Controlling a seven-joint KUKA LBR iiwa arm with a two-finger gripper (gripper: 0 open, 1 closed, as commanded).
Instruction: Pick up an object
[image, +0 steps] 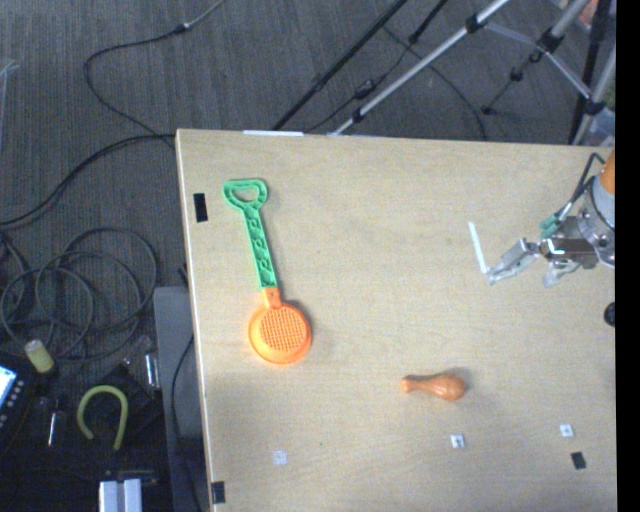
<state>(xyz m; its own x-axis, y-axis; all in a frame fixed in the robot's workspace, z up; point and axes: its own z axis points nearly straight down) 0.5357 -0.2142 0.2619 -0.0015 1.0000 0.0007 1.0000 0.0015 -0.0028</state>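
An orange drumstick-shaped toy (436, 386) lies on its side on the pale wooden surface (380, 200), toward the near edge and right of centre, its narrow end pointing left and its bulb to the right. Nothing touches it. Well to its left rests a toy strainer (268, 282) — a green perforated handle with a loop at the far end, joined to a round orange mesh head nearest the camera — set almost lengthwise, tilted a little.

Up and to the right of the drumstick, well apart from it, the end effector (512, 262) reaches in from the right edge, its metal fingers (505, 263) pointing left and appearing slightly spread, with nothing between them. Just beside the fingertips a thin white stick (477, 248) stands out against the wood; whether it lies on the surface or belongs to the arm is not clear. A sliver of the orange band (606, 172) shows above the wrist at the right edge.

Small square markers dot the near part of the surface, and a dark tag (200, 207) sits by its left edge. On the grey carpet — left of the surface — lie coiled black cables (80, 290) and a yellow-green U-shaped piece (102, 410); tripod legs (450, 40) cross the floor beyond.
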